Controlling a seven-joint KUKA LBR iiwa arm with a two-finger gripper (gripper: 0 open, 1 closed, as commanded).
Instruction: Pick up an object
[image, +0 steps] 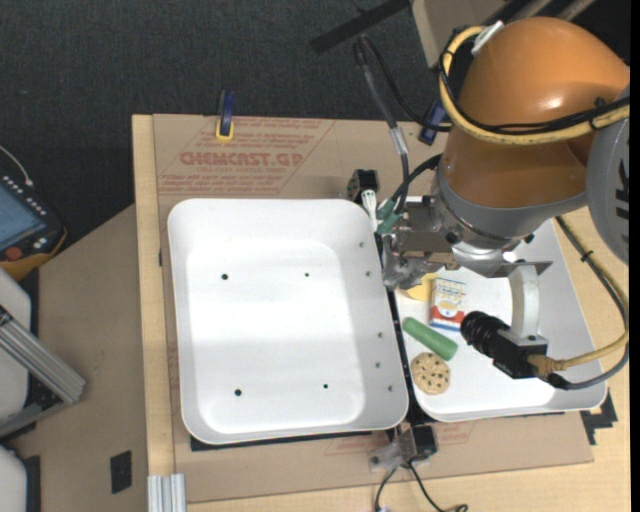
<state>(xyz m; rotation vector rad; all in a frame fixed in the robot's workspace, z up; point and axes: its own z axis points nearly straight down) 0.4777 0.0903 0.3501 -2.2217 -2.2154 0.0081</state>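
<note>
Over the right bin (575, 300), near its left wall, the arm's gripper (405, 262) hangs low, its fingers hidden under the wrist, so its state cannot be told. Just beside it toward the bin's front lie a small white carton with red and blue print (448, 303), a green cylinder (430, 338) lying tilted, and a round speckled cookie (432, 373) near the front left corner. A black cable fitting (500, 345) hangs above the bin's middle. Alongside, the left bin (200, 230) sits on the cardboard-covered bench (160, 170).

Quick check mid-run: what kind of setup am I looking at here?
Likely a robotics lab pick-testing bench: two shallow white bins on a cardboard sheet, a grey-and-orange arm over the right bin, and small test items like a green cylinder.
</note>
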